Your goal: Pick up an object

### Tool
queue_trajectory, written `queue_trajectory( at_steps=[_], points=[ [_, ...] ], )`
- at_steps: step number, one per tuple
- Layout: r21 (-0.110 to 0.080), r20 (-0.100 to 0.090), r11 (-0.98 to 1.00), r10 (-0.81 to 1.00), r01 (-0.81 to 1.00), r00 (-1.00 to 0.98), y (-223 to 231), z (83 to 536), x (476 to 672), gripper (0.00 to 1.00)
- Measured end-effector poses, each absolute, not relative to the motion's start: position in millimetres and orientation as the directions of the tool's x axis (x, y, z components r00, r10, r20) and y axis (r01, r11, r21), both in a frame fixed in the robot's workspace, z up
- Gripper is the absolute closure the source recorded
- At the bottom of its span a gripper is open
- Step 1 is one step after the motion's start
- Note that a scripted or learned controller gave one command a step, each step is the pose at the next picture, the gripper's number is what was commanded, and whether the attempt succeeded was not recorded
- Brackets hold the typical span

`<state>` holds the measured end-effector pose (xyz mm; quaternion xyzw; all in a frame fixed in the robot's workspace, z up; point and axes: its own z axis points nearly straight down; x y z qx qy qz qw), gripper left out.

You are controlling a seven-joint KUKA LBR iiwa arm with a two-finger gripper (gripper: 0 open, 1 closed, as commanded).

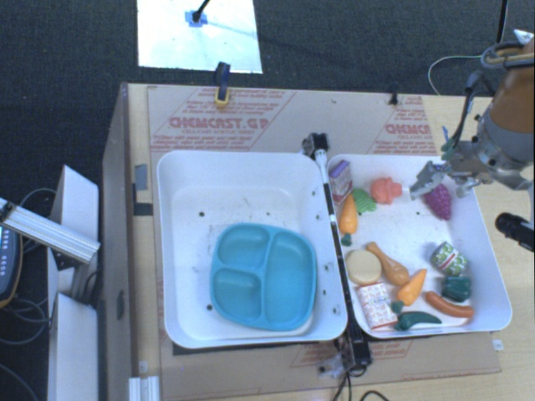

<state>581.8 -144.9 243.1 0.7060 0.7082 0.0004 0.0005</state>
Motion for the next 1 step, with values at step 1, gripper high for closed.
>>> queue_trajectory(
  at_steps=[1],
  points=[
    [-0.001, 0.001, 0.001, 1.0, 1.0, -0.001, -111.1, 168.0, 505.1, 0.0]
  ],
)
